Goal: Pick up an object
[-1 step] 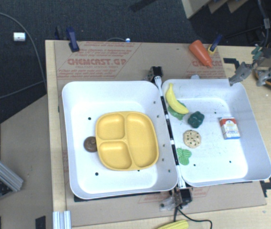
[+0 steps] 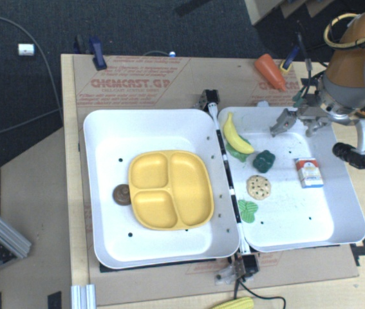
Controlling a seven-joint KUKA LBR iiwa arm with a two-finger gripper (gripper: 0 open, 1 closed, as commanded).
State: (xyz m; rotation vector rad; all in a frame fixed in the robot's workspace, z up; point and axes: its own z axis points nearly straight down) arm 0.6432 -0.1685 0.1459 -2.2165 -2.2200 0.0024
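Left bin [image 2: 98, 172]: a yellow divided tray [image 2: 169, 189] lay at centre, with a brown disc [image 2: 121, 194] touching its left edge. Right bin [image 2: 343, 221]: a banana [image 2: 235, 136] lay at the far left beside the divider, a green leaf piece [image 2: 247, 210] nearer along that side, a cookie [image 2: 258, 187] between them, and a dark green object [image 2: 263, 161] just beyond the cookie. A small red-and-white box [image 2: 308, 172] lay further right. The gripper [image 2: 298, 122] hovered over the bin's far edge, fingers spread apart, pinching nothing. An orange object [image 2: 270, 72] lay on the bench beyond.
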